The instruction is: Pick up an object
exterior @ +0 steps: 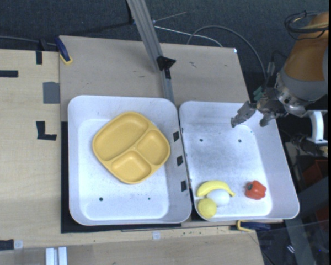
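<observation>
My gripper (251, 118) hangs over the far right corner of the right bin (226, 148), its two fingers spread open with nothing between them. In the near part of that bin lie a yellow banana (214, 188), a white egg-like ball (222, 198) tucked under it, and a yellow lemon (207, 207) at the near left corner. A small red pepper (255, 190) rests to their right. All of these sit well below the gripper in the view.
The left bin (83, 203) holds a yellow divided plate (131, 147). A grey metal bar (149, 32) slants down from the top to the seam between the bins. Cables run behind the right bin.
</observation>
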Tool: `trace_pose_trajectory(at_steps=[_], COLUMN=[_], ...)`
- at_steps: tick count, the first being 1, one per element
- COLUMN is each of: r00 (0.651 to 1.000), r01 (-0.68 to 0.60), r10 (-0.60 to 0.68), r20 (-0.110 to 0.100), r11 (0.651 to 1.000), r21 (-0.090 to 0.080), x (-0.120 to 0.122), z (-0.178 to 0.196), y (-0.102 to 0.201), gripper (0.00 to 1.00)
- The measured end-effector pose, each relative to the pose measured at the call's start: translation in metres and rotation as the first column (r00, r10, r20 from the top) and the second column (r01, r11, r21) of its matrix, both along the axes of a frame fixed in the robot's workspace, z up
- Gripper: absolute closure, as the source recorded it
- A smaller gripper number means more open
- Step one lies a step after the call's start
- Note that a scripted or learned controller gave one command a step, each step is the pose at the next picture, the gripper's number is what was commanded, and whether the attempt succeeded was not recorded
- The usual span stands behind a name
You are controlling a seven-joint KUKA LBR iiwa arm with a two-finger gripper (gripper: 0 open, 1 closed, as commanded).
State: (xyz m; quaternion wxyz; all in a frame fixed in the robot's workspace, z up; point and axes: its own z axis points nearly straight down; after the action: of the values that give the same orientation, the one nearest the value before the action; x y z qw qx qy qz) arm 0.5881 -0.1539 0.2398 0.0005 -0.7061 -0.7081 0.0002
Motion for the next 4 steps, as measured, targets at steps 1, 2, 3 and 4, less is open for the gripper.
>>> trace_pose_trajectory(at_steps=[1, 2, 3, 4], r00=[1.0, 1.0, 1.0, 1.0], r01=[0.0, 0.0, 0.001, 0.001], r10=[0.0, 0.0, -0.001, -0.001], r20=[0.0, -0.005, -0.008, 0.001], r11=[1.0, 1.0, 1.0, 1.0], r21=[0.0, -0.001, 0.0, -0.002], x=[0.0, 0.008, 0.007, 0.007], z=[0.0, -0.05, -0.115, -0.152], y=[0.0, 0.004, 0.007, 0.007], gripper=[0.0, 0.0, 0.0, 0.0])
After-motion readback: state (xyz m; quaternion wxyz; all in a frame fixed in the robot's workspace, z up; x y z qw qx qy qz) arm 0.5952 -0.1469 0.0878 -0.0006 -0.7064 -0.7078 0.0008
